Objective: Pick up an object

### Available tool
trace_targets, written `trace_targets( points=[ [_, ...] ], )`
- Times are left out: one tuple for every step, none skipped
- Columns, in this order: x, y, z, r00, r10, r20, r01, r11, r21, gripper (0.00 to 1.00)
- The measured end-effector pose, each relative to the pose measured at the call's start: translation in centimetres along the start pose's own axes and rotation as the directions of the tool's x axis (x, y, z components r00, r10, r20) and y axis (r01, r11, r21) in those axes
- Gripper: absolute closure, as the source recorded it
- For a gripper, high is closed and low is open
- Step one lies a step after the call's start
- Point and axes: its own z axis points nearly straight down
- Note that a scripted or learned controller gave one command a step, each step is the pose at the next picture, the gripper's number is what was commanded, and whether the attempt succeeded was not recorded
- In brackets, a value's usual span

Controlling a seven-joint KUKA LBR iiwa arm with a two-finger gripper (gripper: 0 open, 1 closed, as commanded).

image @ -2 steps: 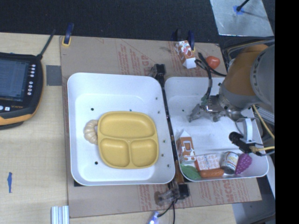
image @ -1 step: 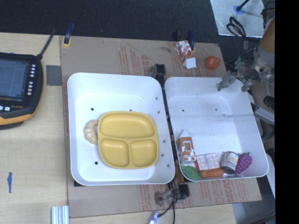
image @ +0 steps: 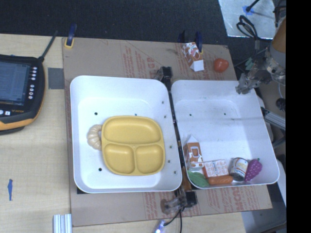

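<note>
Bench (image: 29, 169): pale wood, under a brown cardboard sheet (image: 131, 57).
Far left: black-and-orange control pendant (image: 17, 91) — screen up, cable running away.
Far edge of the cardboard: blue clamps (image: 71, 34).
Far right, on the floor: grey mat (image: 243, 8) — black scissors (image: 248, 25) lie on it.

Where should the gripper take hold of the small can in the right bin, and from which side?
Probably grip the can across its round body, coming from above. It lies tilted in the right bin's near row, with purple grapes touching one side and a small carton on the other, so side access looks tight.
</note>
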Motion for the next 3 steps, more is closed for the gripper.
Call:
trace_targets(
  points=[
    [8.0,-3.0,-1.5,1.000,0.003,-0.002,-0.003,1.000,0.001,1.00],
    [6.4,-2.1,-0.9,1.000,0.005,-0.001,-0.005,1.000,-0.001,1.00],
    [12.8,-4.2,-2.2,1.000,0.003,-0.002,-0.003,1.000,0.002,1.00]
  ],
)
